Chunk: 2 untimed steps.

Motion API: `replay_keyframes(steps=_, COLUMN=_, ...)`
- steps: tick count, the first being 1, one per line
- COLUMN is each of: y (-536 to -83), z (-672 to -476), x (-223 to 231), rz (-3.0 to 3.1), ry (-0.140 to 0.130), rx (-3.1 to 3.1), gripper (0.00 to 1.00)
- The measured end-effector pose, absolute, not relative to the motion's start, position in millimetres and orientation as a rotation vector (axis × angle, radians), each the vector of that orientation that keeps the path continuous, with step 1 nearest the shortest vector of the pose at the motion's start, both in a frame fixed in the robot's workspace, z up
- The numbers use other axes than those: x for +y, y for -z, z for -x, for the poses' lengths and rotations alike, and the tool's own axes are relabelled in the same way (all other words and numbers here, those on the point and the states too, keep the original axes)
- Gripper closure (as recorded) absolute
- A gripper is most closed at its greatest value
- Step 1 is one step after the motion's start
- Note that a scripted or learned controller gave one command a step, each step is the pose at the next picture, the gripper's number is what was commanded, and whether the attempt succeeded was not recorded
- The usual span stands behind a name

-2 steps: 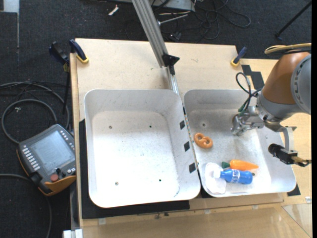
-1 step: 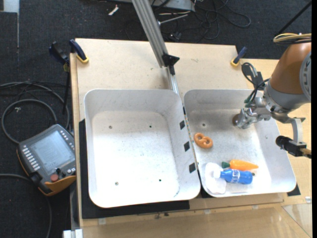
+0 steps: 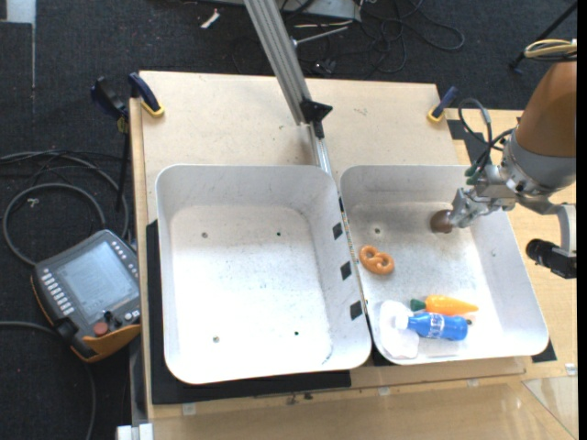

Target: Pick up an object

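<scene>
Lying nearest the camera, at the front edge of the right bin [image 3: 514, 273]: a blue bottle [image 3: 440, 326] on its side, touching a flat white thing [image 3: 396, 330] at its left end. Just behind the bottle, an orange carrot toy [image 3: 451, 305] with a green end, also on its side. Farther back and to the left, close to the wall between the two bins, a small orange pretzel [image 3: 376, 260], well apart from the bottle and carrot. Near the back of the same bin, a small round brown thing [image 3: 442, 221], right beside the tip of the tool [image 3: 461, 211]. Reaching in from the right, a grey arm [image 3: 550, 126] with an orange band, its tool low in the bin and touching or almost touching the brown thing; too small and blurry to tell which. Can't tell how far open the tool is, or whether anything is held. On the left, another white bin [image 3: 174, 246], side by side with the right one on the wooden bench [image 3: 229, 117]. Beside the bench on the dark floor, a grey and orange control pad [image 3: 87, 291] with cables.
</scene>
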<state>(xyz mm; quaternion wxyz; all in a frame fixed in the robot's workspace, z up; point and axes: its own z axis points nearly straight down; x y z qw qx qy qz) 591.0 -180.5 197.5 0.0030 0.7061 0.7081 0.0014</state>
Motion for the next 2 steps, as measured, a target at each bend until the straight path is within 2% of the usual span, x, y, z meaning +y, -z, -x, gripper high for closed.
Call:
replay_keyframes(steps=1, y=-251, z=-592.8, x=-181, rz=-2.212, ry=-0.005, rx=2.22, gripper=1.0)
replay_keyframes(steps=2, y=-259, z=-588.1, x=-125, rz=-2.213, ry=-0.003, rx=2.231, gripper=1.0)
